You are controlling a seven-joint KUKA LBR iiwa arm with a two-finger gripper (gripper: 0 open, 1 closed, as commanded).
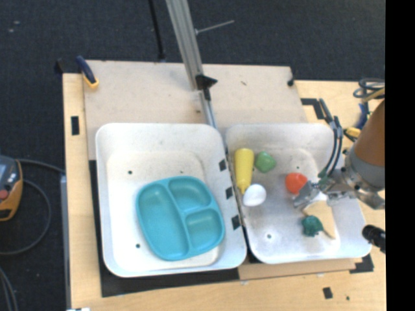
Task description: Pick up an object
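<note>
The right bin (279, 248) holds a yellow cylinder (244, 167), a green ball (264, 162), a white ball (254, 194), an orange-red object (296, 183) and a dark green toy (312, 225). My gripper (308, 197) hangs low over the right part of this bin, just right of and below the orange-red object and above the dark green toy. Nothing shows between its metal fingers. The arm's orange band (373, 141) is at the right edge.
The left bin (113, 141) carries a turquoise divided plate (180, 218). A grey metal rail (187, 37) slants down from the top toward the gap between the bins. Cables run along the right bin's far right side.
</note>
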